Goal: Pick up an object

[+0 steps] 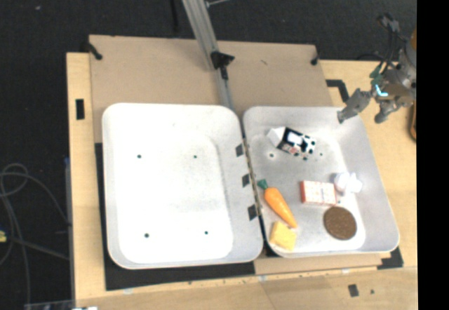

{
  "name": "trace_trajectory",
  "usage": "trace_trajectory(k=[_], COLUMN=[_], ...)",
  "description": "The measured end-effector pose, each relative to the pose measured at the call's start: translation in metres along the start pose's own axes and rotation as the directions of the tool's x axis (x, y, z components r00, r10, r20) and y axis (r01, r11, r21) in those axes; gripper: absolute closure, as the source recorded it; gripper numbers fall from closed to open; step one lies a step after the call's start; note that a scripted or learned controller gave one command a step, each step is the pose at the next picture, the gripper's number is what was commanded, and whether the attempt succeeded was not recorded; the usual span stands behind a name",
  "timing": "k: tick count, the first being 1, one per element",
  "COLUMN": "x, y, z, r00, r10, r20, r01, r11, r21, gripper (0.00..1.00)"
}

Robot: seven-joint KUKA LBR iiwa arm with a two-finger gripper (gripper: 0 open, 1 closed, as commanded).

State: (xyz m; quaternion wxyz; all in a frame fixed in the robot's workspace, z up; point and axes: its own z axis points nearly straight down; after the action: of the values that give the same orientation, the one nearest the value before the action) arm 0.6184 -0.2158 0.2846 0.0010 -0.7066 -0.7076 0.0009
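Two white bins sit on the desk; the gripper (370, 109), fingers apart and empty, hovers over the right bin (372, 161)'s far right corner. Its objects lie nearer the camera and leftward, the cow-patterned carton (293, 142) closest.

Single fixed camera above bench (295, 63), slanted downward, both bins (168, 182) framed.

Even overhead light, bright white bins (168, 182) slightly washed out, dark surroundings, soft low-resolution detail, faint shadows

Orange plastic carrot (279, 206), yellow wedge (283, 236), brown round disc (340, 223), black-and-white spotted carton (292, 142), lower right; white bins (126, 126).
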Motion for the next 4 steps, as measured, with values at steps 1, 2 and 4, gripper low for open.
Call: trace_trajectory(k=[1,2,4], x=[-0.001,-0.007,-0.010], y=[0.000,0.008,0.002], z=[-0.003,0.054,0.155], r00=[1.000,1.000,1.000], r10=[-0.002,0.002,0.006], r20=[0.004,0.002,0.003], r01=[0.002,-0.002,-0.006], r11=[1.000,1.000,1.000], r21=[-0.004,0.001,-0.005], gripper=[0.00,0.00,0.00])
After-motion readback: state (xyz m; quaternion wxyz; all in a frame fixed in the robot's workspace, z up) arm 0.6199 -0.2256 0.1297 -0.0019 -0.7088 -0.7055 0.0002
